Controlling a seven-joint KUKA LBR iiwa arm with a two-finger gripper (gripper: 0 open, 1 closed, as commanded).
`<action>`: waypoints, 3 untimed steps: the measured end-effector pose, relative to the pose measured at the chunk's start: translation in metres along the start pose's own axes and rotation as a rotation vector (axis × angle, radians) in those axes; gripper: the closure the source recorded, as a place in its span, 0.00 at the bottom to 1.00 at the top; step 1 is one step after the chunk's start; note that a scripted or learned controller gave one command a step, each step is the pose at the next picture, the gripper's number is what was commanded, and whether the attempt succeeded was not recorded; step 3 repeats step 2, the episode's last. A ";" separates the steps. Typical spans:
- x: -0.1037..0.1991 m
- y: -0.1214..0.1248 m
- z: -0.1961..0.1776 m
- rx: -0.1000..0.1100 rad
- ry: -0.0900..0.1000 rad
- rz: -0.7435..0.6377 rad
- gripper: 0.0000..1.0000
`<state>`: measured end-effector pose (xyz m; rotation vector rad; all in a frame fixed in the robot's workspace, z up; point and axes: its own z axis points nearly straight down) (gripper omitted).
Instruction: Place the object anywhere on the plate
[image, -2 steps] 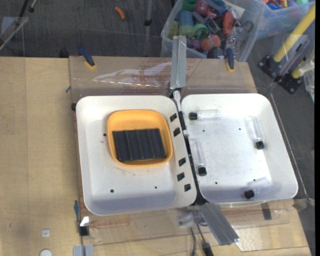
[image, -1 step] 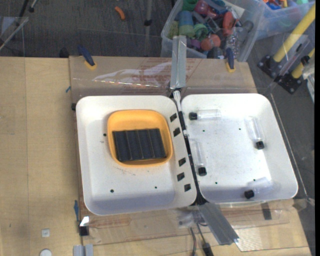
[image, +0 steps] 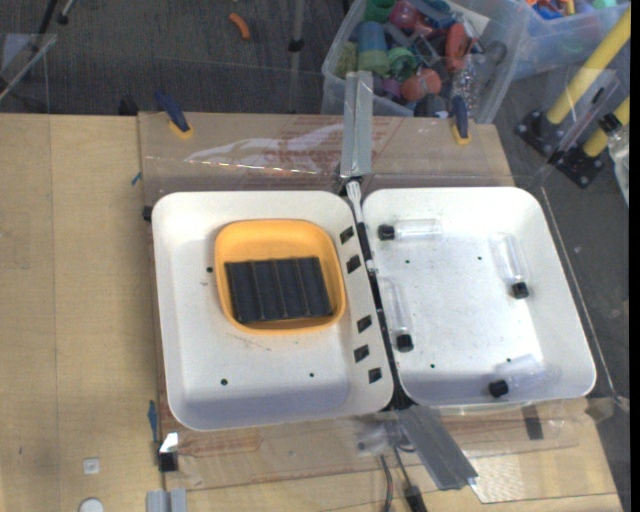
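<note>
An orange plate (image: 228, 245) with rounded corners sits in the left white bin (image: 190, 370). On the plate lies a black ribbed rectangular object (image: 279, 290), flat and covering most of the plate's middle. The right white bin (image: 470, 290) holds several clear tubes with black caps, one near its back left (image: 410, 230), one at its right (image: 512, 265), one along its left wall (image: 394, 315) and one at its front right (image: 518, 375).
The two bins meet at a central ridge with black tabs (image: 360, 290). A grey metal bar (image: 356, 130) stands behind the bins. A clear box of colourful toys (image: 420, 45) sits beyond the bench. Bare wooden bench (image: 70, 300) lies to the left.
</note>
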<state>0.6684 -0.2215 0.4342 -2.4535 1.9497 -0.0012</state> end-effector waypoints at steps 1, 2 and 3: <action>-0.009 -0.002 0.000 -0.001 -0.001 -0.404 1.00; -0.012 -0.003 0.001 -0.002 -0.001 -0.680 1.00; -0.012 -0.003 0.001 -0.002 -0.001 -0.680 1.00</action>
